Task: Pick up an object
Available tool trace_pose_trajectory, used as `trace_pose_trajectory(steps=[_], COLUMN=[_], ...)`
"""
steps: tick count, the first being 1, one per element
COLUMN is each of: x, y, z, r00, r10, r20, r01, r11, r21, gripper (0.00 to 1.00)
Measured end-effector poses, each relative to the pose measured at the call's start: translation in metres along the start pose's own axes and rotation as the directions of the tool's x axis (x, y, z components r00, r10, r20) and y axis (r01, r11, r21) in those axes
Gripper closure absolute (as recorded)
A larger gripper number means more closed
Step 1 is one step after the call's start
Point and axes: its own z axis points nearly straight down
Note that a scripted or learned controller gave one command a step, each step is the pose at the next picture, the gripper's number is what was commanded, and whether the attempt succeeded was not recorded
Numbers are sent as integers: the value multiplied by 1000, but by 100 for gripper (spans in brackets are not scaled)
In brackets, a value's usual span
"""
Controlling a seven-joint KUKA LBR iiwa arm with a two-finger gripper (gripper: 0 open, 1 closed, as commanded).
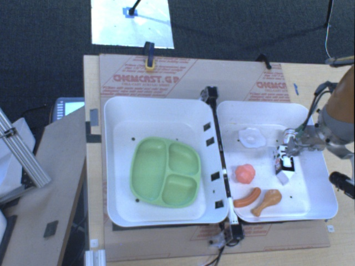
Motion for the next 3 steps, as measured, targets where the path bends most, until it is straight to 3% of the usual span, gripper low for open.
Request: trace_pose_trajectory(steps=[2,3], x=[-1,54], y=[3,9], z=[-104,-107], r00=[1000,1000], r10=[-2,-5], r20=[1,-2], r01=[2,5], r11=[1000,1000], r21=[-3,0], gripper=[100,100])
